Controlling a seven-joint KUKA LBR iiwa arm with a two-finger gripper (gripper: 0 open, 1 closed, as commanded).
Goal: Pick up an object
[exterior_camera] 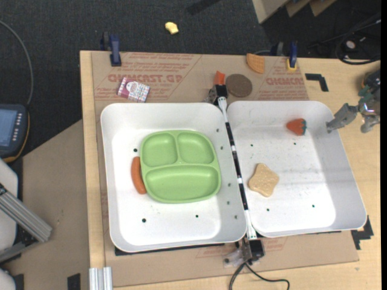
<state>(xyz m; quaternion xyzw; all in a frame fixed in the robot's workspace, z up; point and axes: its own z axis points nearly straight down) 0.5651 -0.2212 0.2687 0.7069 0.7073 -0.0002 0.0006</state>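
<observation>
The right bin point(338, 180) holds a tan slice of toast point(263, 179) near its left side and a small red strawberry-like toy point(295, 126) near its far wall. In the left bin point(115, 162) lies a green divided plate point(180, 165), with an orange-red sausage point(138, 174) against the plate's left edge. My gripper point(354, 120) hangs over the right bin's far right corner. It is open with nothing between its fingers, and the strawberry lies to its left, well apart from it.
On the cardboard behind the bins lie a brown disc point(239, 85), an orange wedge point(255, 63) and a pink-and-white packet point(133, 89). Blue clamps point(112, 46) grip the board's far edge. A yellow bit point(172, 27) lies on the dark floor.
</observation>
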